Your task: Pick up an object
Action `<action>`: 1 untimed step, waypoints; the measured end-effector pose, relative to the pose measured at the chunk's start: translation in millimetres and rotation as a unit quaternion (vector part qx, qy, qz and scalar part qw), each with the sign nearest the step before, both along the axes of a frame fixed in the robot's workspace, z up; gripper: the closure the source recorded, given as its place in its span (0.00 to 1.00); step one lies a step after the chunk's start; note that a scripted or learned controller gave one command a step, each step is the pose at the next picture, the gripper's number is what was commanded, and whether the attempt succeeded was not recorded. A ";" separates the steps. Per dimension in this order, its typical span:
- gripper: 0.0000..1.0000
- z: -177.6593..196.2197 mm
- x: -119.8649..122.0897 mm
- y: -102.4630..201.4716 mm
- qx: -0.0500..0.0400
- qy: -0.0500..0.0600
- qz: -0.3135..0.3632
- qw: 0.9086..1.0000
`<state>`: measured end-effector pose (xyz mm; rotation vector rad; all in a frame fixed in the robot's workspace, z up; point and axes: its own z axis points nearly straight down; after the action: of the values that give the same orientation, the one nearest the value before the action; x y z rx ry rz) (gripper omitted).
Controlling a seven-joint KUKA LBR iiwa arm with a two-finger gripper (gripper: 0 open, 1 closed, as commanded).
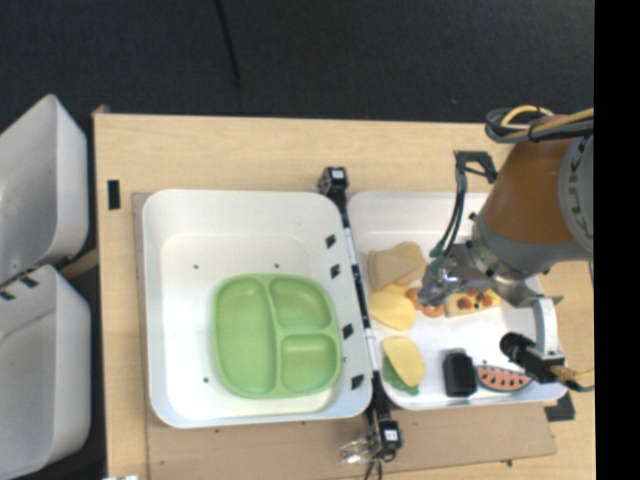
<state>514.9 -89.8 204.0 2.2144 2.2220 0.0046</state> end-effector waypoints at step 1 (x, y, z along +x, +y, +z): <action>1.00 38.6 1.7 -1.0 0.000 0.000 0.000 1.000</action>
<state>516.6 -90.9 242.6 2.2146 2.2223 0.0037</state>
